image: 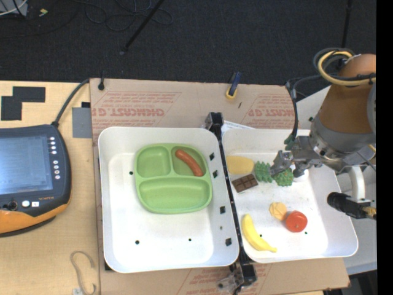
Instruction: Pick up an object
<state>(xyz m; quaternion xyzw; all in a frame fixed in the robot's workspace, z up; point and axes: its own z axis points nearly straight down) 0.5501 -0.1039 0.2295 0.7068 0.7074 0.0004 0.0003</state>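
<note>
Gripper [286, 163] sits low in the right bin [334, 241], right over the toy broccoli [274, 173], so that's probably the target, with broccoli just below the fingers and chocolate bar [245, 182] beyond it, but I can't tell whether they're open or closed.

Only readable print: red lettering stamped on the brown cardboard sheet [159, 106] under the bins, upside down from this camera. One stamp sits above the left bin, a second above the right bin near [261, 110]; letters too blurred to spell out. More red print on the cardboard's front edge, cut off. Handheld screen [24, 165] at left: text illegible.
</note>
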